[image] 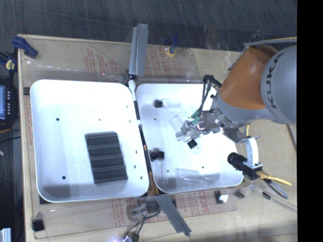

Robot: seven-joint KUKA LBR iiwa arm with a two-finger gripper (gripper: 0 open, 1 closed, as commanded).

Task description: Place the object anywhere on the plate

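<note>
The plate (106,158) is a dark grey ribbed rectangle lying in the left bin (50,100), toward its front middle. My gripper (185,131) hangs low over the middle of the right bin (222,178), far to the right of the plate. A clear plastic object (177,122) with a black cap (192,144) sits right at the gripper's tip; whether it is gripped is unclear. Two small clear vials with black caps lie in the right bin, one at the back left (159,104) and one by the left wall (156,155).
A clear bottle (193,176) lies near the right bin's front wall. A black cylindrical part (241,164) on a white bracket juts out beside the arm at the bin's right edge. A metal divider (137,49) stands between the bins at the back.
</note>
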